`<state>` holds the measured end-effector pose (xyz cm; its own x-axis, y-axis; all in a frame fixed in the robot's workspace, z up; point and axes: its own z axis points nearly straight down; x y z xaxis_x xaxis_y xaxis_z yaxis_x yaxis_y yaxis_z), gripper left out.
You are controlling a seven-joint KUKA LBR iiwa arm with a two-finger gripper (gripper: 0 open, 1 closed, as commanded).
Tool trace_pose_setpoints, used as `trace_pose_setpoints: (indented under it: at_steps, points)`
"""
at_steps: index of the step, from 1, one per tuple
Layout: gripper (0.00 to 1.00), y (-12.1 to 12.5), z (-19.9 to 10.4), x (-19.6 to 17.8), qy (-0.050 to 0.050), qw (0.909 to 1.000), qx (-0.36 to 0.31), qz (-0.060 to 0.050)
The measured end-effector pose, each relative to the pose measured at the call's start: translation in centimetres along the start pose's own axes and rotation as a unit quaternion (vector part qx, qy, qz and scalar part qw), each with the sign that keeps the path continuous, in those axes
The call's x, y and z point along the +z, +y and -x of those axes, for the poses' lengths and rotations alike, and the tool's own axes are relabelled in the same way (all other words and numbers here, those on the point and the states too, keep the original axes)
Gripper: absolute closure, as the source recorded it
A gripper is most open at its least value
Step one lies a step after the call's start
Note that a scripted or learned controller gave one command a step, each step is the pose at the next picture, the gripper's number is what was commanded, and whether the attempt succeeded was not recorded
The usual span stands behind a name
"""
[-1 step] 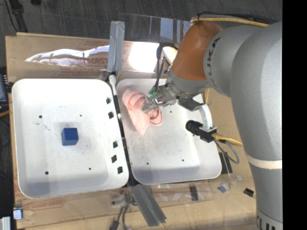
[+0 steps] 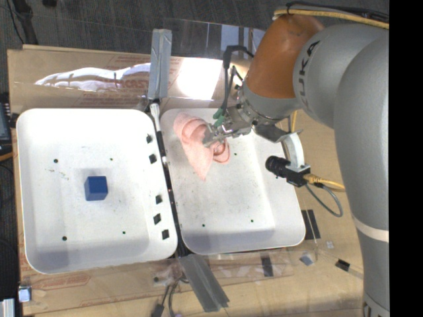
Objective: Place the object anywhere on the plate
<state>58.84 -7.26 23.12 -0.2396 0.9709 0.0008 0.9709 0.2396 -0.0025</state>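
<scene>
Operator: Worktop layout, please.

Technician: Brown worktop (image 2: 79,68) carrying two shallow white bins side by side. Left bin (image 2: 39,243) and right bin (image 2: 264,233) meet along a central seam. Dark carpet lies beyond the far edge. Grey tape strips run out from the seam at the near and far sides.

Operator: Location of the cube?

Technician: Blue cube (image 2: 96,187) sits flat on the floor of the left bin, left of that bin's centre. It is clear of all four walls and well apart from the arm.

Operator: Contents of the right bin?

Technician: One pink item (image 2: 195,147) lies in the far-left part, near the seam wall. It runs from the far side toward the bin's centre and narrows at the near end. Its exact shape is not clear from this angle. A small reddish ring shape shows at its right edge, under the tool.

Operator: Arm position?

Technician: Arm (image 2: 350,78) enters from the right, with its orange band (image 2: 281,55) above the right bin's far edge. Gripper (image 2: 221,134) is over the right side of the pink item, close to or touching it. Contact cannot be confirmed.

Operator: Gripper state?

Technician: Cannot tell. Its tip is too small and cluttered to show whether it is open or closed, or whether anything is in it.

Operator: Other fittings?

Technician: Black cylindrical unit (image 2: 284,167) with a yellow cable hangs beside the wrist, over the right bin's right rim.
</scene>
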Motion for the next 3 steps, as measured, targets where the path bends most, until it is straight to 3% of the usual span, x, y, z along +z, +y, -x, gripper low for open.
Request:
trace_pose_setpoints:
  at_steps: [1,2,3]
  points:
    - [1.00,1.2,-4.5,-0.8,0.000,0.9793,-0.202,-0.001]
    - [1.00,3.3,-8.7,-0.4,-0.001,0.9185,-0.395,0.001]
    - [1.00,4.1,-13.7,-0.2,-0.001,0.8201,-0.572,0.000]
